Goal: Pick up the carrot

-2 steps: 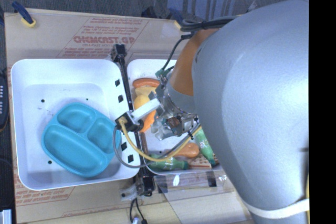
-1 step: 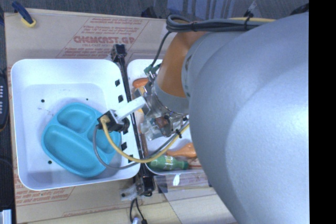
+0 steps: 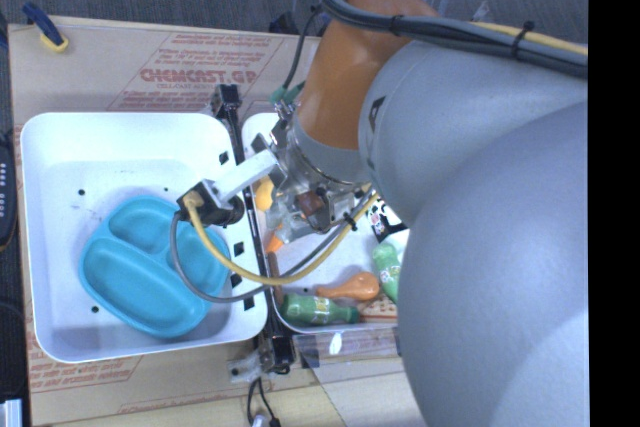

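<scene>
Judging from how things lie, the pick is not yet done. A small orange piece, probably the carrot [image 3: 272, 243], lies in the right bin [image 3: 300, 323] beside the wall between the two bins. The gripper [image 3: 300, 207] hangs low over this bin, just right of and above the piece; how it stands I cannot tell, for the wrist hides it. A blue tray [image 3: 140, 267] lies in the left bin [image 3: 40, 215].
</scene>
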{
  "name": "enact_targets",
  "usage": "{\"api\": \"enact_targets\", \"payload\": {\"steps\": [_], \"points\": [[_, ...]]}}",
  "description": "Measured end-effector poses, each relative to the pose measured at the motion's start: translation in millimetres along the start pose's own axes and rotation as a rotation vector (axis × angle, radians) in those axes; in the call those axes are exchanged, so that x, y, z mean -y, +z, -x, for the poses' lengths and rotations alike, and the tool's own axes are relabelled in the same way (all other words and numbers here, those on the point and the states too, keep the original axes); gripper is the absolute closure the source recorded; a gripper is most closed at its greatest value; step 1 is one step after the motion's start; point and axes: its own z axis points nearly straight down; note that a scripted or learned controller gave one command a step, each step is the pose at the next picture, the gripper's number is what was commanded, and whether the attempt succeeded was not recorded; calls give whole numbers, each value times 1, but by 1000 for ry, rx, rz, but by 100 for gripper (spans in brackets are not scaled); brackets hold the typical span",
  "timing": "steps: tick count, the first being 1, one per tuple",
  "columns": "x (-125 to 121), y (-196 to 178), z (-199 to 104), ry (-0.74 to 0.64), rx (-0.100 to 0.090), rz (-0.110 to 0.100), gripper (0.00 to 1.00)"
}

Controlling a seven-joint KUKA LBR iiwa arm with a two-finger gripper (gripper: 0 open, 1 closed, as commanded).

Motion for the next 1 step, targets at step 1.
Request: {"api": "enact_targets", "payload": {"steps": [1], "points": [[-37, 32, 13, 76, 5, -2, 100]]}}
